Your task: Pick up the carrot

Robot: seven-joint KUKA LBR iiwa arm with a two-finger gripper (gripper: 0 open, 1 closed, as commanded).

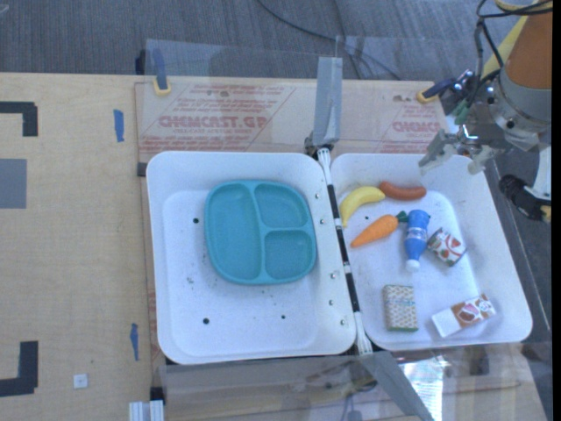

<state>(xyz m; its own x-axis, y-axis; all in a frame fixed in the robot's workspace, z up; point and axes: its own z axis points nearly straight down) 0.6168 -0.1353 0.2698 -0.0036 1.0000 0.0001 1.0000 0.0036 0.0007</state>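
The orange carrot (pixel 375 230) lies in the right bin (pixel 508 323), near its upper left, pointing down-left with its green end toward the blue bottle. My gripper (pixel 456 157) hovers over the bin's far right corner, well up and to the right of the carrot. Its two fingers stand apart, open, with nothing between them.
Around the carrot lie a yellow banana (pixel 361 202), a red sausage (pixel 402 190) and a blue bottle (pixel 416 238). A small carton (pixel 445 247), a patterned box (pixel 401 307) and another carton (pixel 465 314) lie further on. A teal divided plate (pixel 260 231) sits in the left bin (pixel 175 323).
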